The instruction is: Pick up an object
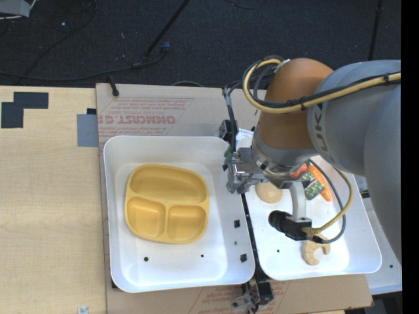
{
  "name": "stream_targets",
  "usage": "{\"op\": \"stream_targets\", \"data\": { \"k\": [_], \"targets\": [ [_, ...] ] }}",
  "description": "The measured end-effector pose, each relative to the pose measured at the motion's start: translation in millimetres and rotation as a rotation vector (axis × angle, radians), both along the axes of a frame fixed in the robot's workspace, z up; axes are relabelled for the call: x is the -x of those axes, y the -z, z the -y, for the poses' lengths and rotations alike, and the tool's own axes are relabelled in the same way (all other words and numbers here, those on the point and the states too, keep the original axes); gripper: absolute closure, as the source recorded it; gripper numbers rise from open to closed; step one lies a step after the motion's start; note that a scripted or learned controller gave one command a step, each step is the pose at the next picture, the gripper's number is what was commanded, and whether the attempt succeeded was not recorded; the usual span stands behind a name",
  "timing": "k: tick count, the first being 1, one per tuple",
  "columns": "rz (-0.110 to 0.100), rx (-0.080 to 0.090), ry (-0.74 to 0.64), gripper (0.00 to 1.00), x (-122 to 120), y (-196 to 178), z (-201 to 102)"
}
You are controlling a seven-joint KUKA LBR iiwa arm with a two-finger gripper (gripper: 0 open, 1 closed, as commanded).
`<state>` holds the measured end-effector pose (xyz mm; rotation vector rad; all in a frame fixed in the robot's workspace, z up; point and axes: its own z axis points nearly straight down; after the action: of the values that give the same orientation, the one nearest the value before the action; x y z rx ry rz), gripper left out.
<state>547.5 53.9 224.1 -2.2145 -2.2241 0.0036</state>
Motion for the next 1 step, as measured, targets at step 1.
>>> {"op": "stream_targets", "data": {
  "k": [1],
  "targets": [
    [0.002, -0.001, -0.001, 1.00, -10.6, -9.3, -45.8]
  ]
}}
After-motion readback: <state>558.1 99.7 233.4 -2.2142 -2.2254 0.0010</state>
